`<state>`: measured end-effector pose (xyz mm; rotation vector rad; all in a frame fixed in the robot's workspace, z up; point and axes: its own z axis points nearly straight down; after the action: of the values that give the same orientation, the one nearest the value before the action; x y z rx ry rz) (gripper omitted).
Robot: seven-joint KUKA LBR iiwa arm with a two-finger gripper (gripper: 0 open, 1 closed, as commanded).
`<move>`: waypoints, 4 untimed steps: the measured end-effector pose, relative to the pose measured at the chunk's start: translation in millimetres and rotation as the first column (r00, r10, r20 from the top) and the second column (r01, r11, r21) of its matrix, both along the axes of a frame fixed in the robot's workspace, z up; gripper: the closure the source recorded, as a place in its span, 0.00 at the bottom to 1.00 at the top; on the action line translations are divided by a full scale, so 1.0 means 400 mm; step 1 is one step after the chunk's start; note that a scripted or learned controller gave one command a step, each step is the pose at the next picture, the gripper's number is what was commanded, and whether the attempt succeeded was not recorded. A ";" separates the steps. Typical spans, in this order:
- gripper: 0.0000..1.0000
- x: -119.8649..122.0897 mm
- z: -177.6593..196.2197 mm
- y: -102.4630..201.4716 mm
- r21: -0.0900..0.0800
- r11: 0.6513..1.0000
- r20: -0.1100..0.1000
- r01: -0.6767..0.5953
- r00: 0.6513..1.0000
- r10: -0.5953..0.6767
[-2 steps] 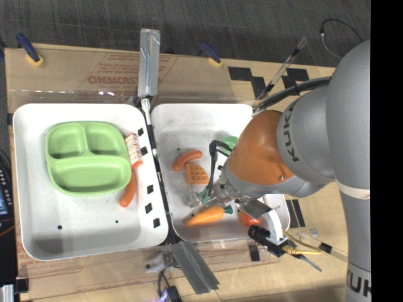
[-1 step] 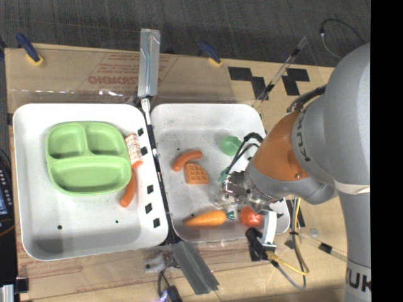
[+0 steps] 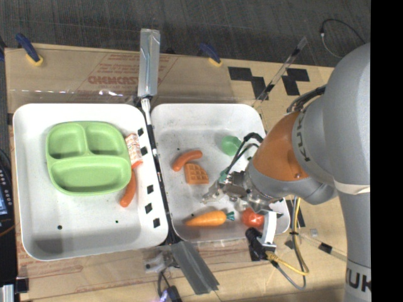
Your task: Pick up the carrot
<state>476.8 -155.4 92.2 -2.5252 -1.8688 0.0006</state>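
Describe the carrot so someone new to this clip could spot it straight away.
Look in the right-hand white bin, along its near wall. The carrot lies flat there, just left of a red piece and below the waffle. It is the only orange, tapered thing with a green stub at its right end; the sausage above is shorter, curved and plain.

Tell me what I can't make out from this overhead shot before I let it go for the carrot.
- Gripper fingers: small and blurred against the white right bin; open or shut is unreadable.
- Round green toy: partly covered by a black cable and the orange wrist band.
- Red toy: half hidden under the wrist, so its shape is unclear.
- Small printed packet: label too small to read.
- Orange carrot with green tip: fully visible, lying free.
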 end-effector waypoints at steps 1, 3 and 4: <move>0.00 -0.001 -0.002 0.051 0.003 1.000 -0.003 0.022 1.000 -0.022; 1.00 0.000 0.022 0.050 0.002 1.000 -0.004 0.018 1.000 -0.018; 1.00 0.000 -0.002 0.092 0.000 0.887 0.000 0.462 0.887 -0.462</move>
<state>476.8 -118.5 91.5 -2.8968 -1.2143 0.0005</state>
